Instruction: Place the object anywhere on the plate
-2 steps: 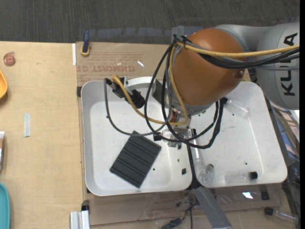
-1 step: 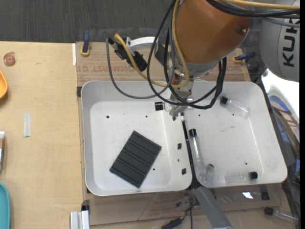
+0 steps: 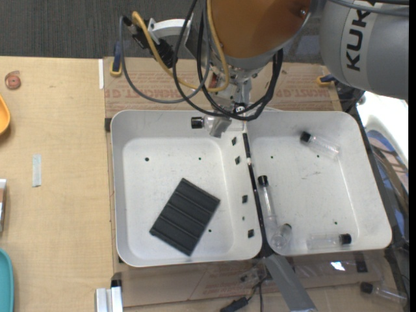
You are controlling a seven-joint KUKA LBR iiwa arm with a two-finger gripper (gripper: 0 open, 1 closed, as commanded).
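The plate (image 3: 186, 215), a black ribbed slab, lies flat in the front half of the left bin (image 3: 114, 174) as I see it on screen. It is turned at a slant, with its nearest corner close to the front wall.

The clear tubes with black caps all lie in the right bin (image 3: 312, 187). The mid tube (image 3: 264, 199) runs along the divide between the bins, cap toward the rear. Just in front of it, in the front corner by the divide, sits a clear round piece (image 3: 281, 237); I cannot tell whether it is another tube. The front tube (image 3: 322, 241) lies along the front wall, cap at its right end. The rear tube (image 3: 320, 143) lies at a slant near the back wall, cap toward the divide.

The jaws sit at the rear wall, over the divide, tucked under the orange wrist (image 3: 257, 15) and its cables. I cannot tell whether they are apart or together, and I see nothing between them. The plate is well apart from them, toward the front and left on screen. The mid tube lies in front of them, and the rear tube is off to their right on screen.

The bins rest on cardboard (image 3: 162, 86). The wooden desk (image 3: 52, 226) extends to the left.
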